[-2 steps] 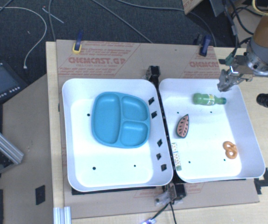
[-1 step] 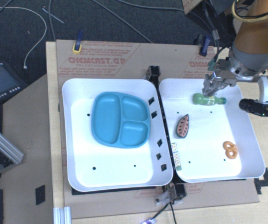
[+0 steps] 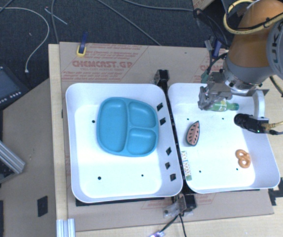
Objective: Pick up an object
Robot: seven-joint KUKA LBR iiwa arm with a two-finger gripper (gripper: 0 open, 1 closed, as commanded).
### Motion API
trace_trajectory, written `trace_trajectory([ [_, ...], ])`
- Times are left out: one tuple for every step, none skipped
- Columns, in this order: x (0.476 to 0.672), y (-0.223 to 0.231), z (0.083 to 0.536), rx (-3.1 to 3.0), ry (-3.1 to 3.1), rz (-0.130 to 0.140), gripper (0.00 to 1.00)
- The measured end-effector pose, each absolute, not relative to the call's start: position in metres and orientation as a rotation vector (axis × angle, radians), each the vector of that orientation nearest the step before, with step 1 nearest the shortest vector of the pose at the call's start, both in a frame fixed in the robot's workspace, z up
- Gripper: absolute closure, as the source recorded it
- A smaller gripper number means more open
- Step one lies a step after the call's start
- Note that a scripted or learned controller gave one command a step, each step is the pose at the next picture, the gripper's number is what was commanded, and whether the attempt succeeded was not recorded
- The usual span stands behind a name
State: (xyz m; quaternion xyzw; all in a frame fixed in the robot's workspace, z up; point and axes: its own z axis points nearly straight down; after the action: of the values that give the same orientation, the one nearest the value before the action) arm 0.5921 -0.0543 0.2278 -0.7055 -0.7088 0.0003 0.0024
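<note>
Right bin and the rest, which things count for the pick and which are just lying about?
For the pick:
gripper
green item beside it
brown oval piece
pretzel

Lying about:
blue divided plate in left bin
cables

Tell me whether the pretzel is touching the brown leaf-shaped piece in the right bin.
Apart. The camera view shows the pretzel near the right bin's right side and the leaf-shaped piece toward its left, with bare white floor between them.

Dark carpet floor [image 3: 131, 9], loose cables [image 3: 38, 23]; cardboard sheet [image 3: 126, 58] over bench.
</note>
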Motion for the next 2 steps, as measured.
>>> trace_trajectory([
  [0.574, -0.014, 0.232, -2.213, -2.224, 0.000, 1.00],
  [0.559, 0.042, 0.237, -2.212, -2.225, 0.000, 1.00],
])
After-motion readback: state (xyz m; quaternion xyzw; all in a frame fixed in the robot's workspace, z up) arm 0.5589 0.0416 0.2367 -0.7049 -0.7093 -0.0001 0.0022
